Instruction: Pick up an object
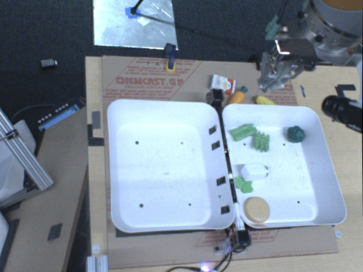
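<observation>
two white bins sit side by side on a brown board. the left bin [161,163] has small dark dots on its floor. the right bin [317,169] has a few little things in it.

the arm [334,16] comes in from the top right corner, grey with an orange part up high. its claw [275,81] hangs over the board just past the far edge of the right bin, not over the bin itself. it looks shiny and blurry, and i cannot tell how the claw is set. i see nothing in it.

in the right bin, near the far side, a flat green piece [242,132] lies close to a spiky green toy [261,140]. a dark green round thing [295,134] sits well apart from them, nearer the right wall. in the middle lies a white block [254,171], and a small green bit [244,185] touches its near left corner. a round tan disc [257,209] rests near the front left corner.

outside the bins, on the board by the far edge, there is a small white and red packet [221,84], an orange thing [236,97] and a yellow thing [264,100]. the yellow one lies just below the claw. a yellow and blue clip [170,58] stands at the board's far edge, beside a shiny metal sheet [135,16].
</observation>
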Motion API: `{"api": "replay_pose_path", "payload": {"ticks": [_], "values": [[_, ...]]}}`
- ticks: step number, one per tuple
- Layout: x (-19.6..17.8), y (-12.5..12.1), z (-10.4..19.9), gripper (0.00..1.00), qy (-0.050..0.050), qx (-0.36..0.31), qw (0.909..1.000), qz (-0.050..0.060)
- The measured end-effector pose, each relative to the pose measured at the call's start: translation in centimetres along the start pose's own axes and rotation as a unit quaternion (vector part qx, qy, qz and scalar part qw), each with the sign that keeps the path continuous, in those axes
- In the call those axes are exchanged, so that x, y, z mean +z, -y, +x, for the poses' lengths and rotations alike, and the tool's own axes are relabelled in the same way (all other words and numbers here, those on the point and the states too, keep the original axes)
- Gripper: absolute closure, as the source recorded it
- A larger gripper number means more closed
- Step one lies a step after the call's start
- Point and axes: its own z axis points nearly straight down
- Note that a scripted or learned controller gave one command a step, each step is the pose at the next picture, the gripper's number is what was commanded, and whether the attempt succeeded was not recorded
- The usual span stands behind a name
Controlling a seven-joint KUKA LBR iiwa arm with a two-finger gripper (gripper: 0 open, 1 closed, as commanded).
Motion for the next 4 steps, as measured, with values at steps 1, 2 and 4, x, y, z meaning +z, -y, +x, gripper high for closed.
{"api": "replay_pose_path", "payload": {"ticks": [1, 2, 4], "values": [[0.8, -3.7, -9.3, 1.0, 0.003, 0.006, 1.0, 0.007], [0.6, 2.0, -13.6, 1.0, 0.002, 0.004, 1.0, 0.007], [0.8, -4.6, -29.2, 1.0, 0.004, 0.004, 1.0, 0.006]]}}
